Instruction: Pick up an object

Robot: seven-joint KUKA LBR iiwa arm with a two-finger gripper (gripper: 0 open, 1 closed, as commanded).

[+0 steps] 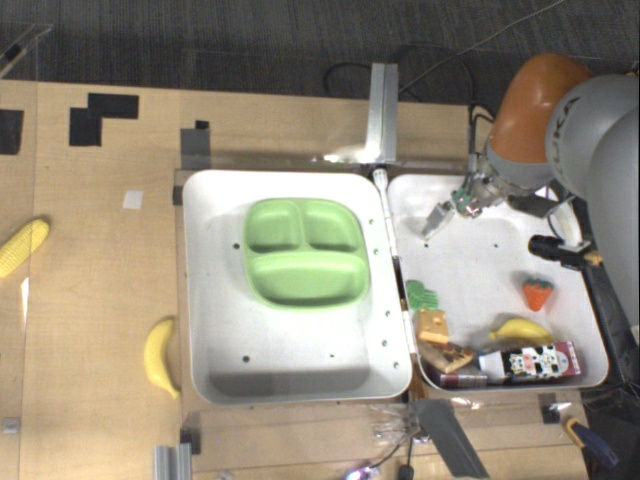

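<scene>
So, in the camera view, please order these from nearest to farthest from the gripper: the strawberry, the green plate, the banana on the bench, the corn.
1. Strawberry: right bin, lower right of the gripper.
2. Green plate: left bin, to the gripper's left.
3. Banana: on the bench, left of the left bin.
4. Corn: far left edge of the bench.

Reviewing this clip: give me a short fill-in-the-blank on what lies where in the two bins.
1. The green divided tray lies in the ____ bin.
2. The strawberry toy lies in the ____ bin.
3. The gripper hangs over the ____ bin.

Missing words: left; right; right
</scene>
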